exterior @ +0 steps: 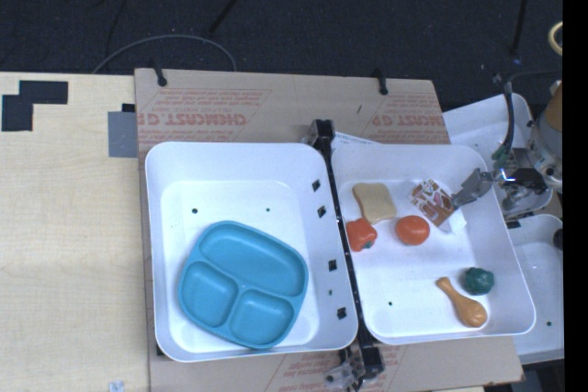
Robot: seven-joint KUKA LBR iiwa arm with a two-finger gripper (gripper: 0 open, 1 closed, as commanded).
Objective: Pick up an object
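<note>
- Camera view, looking down at a slant on the desk [64, 225]: two shallow white bins sit side by side on a cardboard sheet [276, 110] with red printing.
- Landmark: the black divider [333, 234] where the two bins meet.
- Left of the divider lies the left bin [175, 170]; a blue compartment plate [243, 284] with three sections rests in its lower half.
- Right of the divider lies the right bin [514, 289], holding the loose objects.
- Just right of the divider is a red pepper-like toy [361, 235]; a tan bread-like slice [374, 201] lies just above it.
- Further right of the divider sits an orange-red tomato-like ball [412, 230], and above and right of it a small brown and white printed packet [433, 199].
- Far from the divider, near the bin's lower right corner, lie a dark green round object [477, 280] and, just below and left of it, a tan drumstick-shaped toy [461, 302].
- The end effector [476, 185] reaches in at the right bin's far edge, its tip just beside the packet; whether it is clenched or released, I cannot tell, and nothing is visibly gripped.
</note>
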